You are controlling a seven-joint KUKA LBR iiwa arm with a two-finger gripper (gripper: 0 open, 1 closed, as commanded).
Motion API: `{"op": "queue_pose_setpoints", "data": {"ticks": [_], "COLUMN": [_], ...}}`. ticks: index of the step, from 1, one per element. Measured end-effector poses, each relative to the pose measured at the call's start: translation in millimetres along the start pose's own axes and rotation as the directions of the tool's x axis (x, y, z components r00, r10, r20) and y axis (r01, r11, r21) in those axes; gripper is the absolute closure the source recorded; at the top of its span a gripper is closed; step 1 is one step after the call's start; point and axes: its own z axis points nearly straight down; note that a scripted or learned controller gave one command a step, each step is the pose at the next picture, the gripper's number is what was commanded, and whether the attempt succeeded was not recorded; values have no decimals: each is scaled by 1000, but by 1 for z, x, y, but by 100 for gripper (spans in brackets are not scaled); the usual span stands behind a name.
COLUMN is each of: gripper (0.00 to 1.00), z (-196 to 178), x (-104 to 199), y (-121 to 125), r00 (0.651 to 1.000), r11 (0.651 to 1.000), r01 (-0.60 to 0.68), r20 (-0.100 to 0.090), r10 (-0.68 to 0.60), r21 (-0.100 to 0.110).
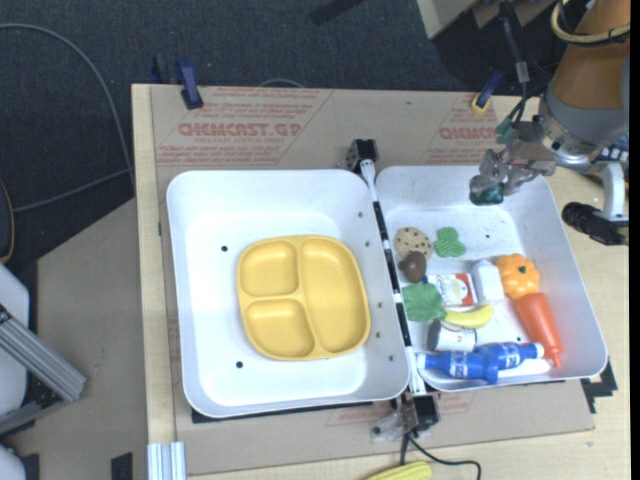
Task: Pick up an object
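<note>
Camera view: two-finger metal claw hovers over the far part of the right shallow white bin; something small and dark teal sits at its tips, but I cannot tell whether it is grasped. Candidates lie nearer: orange plastic carrot, blue bottle, yellow banana, round brown cookie. Yellow divided plate occupies the left bin. Risk, as I judge it: the items are crowded and touching, so a descent may nudge neighbours or pinch two.
</note>
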Motion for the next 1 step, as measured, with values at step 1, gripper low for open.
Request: {"op": "queue_pose_setpoints", "data": {"ticks": [1], "gripper": [100], "z": [11], "x": [58], "y": [-25], "r00": [1000], "r11": [1000], "r01": [-1], "r20": [-1], "r10": [1], "r21": [6]}}
